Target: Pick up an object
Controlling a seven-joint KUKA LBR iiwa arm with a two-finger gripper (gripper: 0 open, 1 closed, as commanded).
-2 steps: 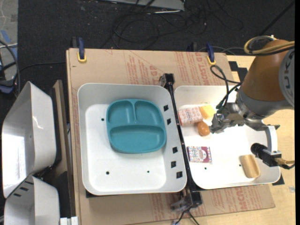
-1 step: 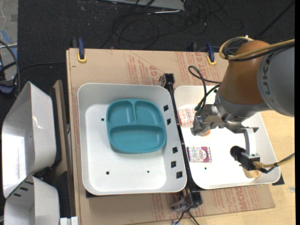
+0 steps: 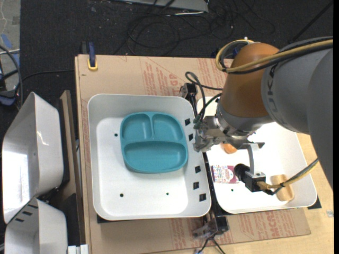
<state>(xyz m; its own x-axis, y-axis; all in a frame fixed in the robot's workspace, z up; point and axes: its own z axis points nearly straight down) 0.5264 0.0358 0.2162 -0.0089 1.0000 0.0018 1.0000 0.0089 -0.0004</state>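
Nearest candidate: small orange object [image 3: 229,148], lying in the right bin [image 3: 296,142] near its left wall and partly under the wrist hardware. A printed packet [image 3: 223,173] is lying flat just below it, apart from it. A teal divided plate [image 3: 154,143] is sitting in the middle of the left bin [image 3: 106,157], well apart from both.

Risks, as judged from this frame:
- The tool end is sitting over the two walls where the bins meet, to the left of the orange object. A straight descent from here is likely going to strike a rim or close on nothing.
- The orange object is small and looks rounded, so it is likely going to roll or squirt out under an off-centre close.
- The packet is thin and flat, so there is little for the jaws to catch.
- The plate is wide and shallow, and looks too broad to take except at the rim.

Pose: the arm [image 3: 296,89] is reaching in from the right and bending steeply down over the right bin, with its orange band [image 3: 249,62] facing the camera. The wrist is hiding the tool end, so I cannot tell whether the jaws are wide, narrow or holding anything. Both bins are resting on the table [image 3: 137,73].
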